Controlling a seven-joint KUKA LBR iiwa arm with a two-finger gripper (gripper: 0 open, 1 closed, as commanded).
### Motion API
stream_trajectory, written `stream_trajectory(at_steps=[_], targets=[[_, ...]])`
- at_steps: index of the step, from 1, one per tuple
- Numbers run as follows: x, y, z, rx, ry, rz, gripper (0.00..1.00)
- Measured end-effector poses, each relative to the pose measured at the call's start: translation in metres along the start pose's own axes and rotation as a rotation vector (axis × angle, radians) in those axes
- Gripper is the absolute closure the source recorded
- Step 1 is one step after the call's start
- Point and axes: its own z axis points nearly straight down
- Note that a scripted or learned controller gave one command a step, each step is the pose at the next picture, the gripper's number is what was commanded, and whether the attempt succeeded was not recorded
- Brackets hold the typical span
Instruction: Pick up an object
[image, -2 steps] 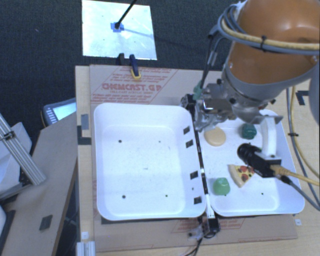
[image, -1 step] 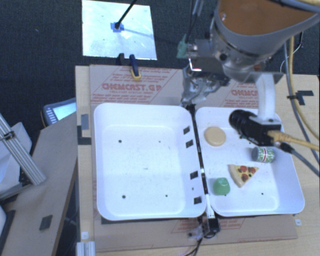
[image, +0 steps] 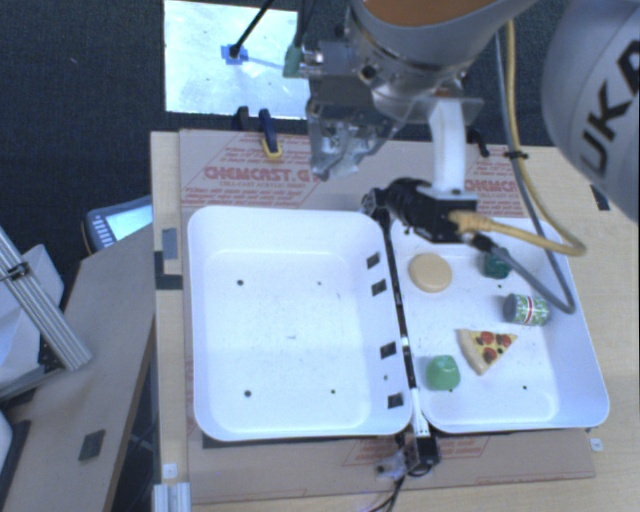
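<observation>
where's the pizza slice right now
The pizza slice lies in the right bin, toward its near edge in the camera view, just right of the green cup and below the small can.

A robotics lab: grey arm (image: 440, 40) at twelve o'clock over taped white bins (image: 290, 420) (cables trailing), cardboard-covered bench (image: 250, 165).

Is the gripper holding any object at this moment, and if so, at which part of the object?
It cannot be told. The gripper hangs above the far edge of the left bin, and no object is seen at its tip. The pizza slice lies in the right bin.
</observation>
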Motion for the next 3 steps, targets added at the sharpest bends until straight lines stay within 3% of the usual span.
stream_trajectory(at_steps=[3], targets=[[-0.002, 0.0, -0.034, -0.005, 0.003, -0.016, 1.0]])
